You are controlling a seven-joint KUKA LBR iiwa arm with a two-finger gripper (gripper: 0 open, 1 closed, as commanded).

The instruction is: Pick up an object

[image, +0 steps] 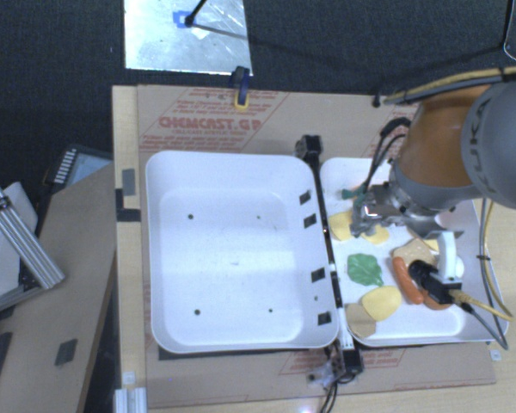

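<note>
"White left bin (232, 160) takes up most of the brown desk (206, 123), and nothing lies in it. How far along is the pick?"

"Barely begun, I judge. Every object sits on the floor of the right bin (413, 337). The grey arm (464, 144) reaches in over that bin's far half, and the hand (367, 220) hangs low just above a yellow piece (377, 236). I cannot tell whether the hand is open or closed, and I see nothing held in it."

"So what is left?"

"All of it, I think: closing on something and lifting it clear."

"Room to move?"

"Tight. The hand is close to the shared middle edge, where black tabs (310, 222) stand along the left bin's wall. A second yellow piece (339, 226) lies just beside that edge. Nearer the camera the things crowd together: a tan slice (411, 249), a green leaf (365, 269), an orange sausage (404, 278), a pale yellow disc (381, 301) and a beige lump (359, 318) in the near corner. Straight up is the open way out."
</note>
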